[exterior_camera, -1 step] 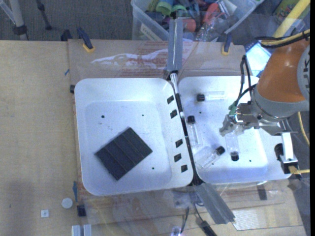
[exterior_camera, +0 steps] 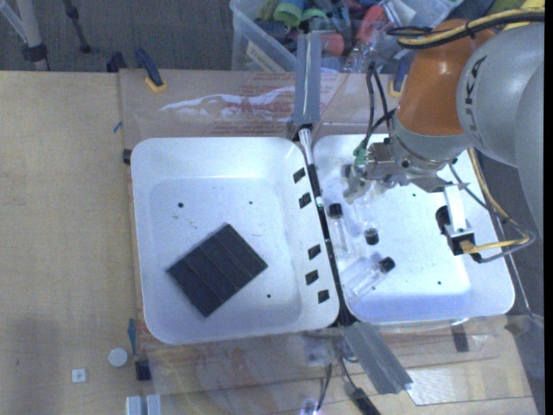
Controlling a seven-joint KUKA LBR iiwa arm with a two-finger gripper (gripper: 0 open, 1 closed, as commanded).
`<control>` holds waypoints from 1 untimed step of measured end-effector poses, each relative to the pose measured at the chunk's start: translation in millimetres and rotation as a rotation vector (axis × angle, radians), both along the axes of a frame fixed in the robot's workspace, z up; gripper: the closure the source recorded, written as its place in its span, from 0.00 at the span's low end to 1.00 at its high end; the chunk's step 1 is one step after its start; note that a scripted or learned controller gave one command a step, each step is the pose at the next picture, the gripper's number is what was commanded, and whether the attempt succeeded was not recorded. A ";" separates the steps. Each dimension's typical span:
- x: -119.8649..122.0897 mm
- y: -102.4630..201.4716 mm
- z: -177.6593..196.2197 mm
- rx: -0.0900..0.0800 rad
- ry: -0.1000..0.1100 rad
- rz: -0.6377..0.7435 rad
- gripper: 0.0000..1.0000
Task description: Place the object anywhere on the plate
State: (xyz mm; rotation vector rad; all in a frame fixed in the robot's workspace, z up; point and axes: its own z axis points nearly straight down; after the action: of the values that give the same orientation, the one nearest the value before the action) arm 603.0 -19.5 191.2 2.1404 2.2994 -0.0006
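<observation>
Hanging over the right bin point(exterior_camera: 484, 296), the gripper point(exterior_camera: 361, 199); finger state cannot be told. Dark square plate point(exterior_camera: 217, 268) lies in the left bin point(exterior_camera: 151, 167), at the gripper's 8 o'clock, well apart.

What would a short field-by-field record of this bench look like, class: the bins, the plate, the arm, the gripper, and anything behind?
left bin: white, shallow, holds the plate
plate: dark, square, ridged, lying flat and turned diagonally on the bin floor
right bin: white, beside the left bin, under the arm
arm: grey with orange band, reaching in from the right
gripper: pointing down over the right bin, near the divider
object: not clearly identifiable
background: clear tub of coloured items behind the bins
</observation>
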 end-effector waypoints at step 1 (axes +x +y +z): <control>63.7 71.2 14.8 -0.001 0.000 -0.109 1.00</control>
State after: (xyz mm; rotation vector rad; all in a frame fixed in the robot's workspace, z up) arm 666.6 51.6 206.1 2.2621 2.1787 -0.0010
